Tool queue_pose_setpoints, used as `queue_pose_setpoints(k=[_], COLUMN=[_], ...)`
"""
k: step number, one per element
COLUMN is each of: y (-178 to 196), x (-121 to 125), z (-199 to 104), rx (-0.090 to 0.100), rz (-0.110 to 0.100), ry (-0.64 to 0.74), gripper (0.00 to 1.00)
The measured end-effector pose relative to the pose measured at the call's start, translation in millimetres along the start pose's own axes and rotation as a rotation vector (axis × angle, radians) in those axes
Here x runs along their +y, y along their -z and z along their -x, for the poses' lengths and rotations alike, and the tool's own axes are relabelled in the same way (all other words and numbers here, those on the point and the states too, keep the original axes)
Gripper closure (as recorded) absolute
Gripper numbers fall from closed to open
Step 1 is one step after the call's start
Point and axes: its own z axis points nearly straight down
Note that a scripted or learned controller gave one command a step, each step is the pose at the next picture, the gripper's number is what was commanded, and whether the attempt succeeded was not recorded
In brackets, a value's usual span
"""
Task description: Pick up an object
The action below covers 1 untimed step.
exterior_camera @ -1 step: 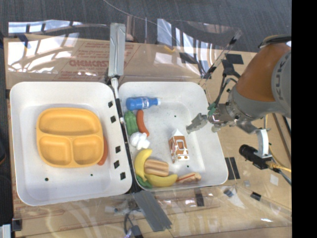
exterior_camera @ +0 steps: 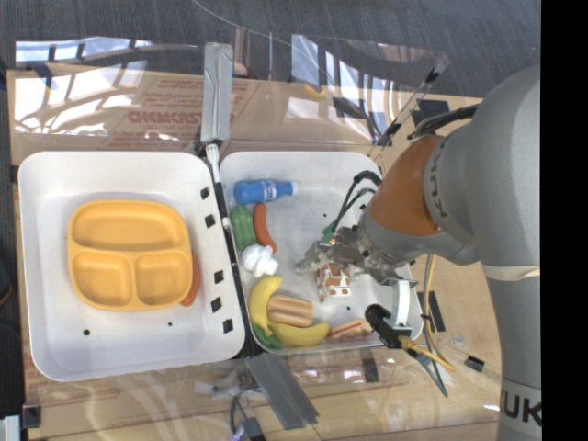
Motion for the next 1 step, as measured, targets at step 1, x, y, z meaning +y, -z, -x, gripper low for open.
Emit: queue_pose_setpoints(k=[1], y=[9.9], x=[0.4], z=[0.3], rx=[0.0], rz=[0.0], ry=[0.003], gripper=[1.0])
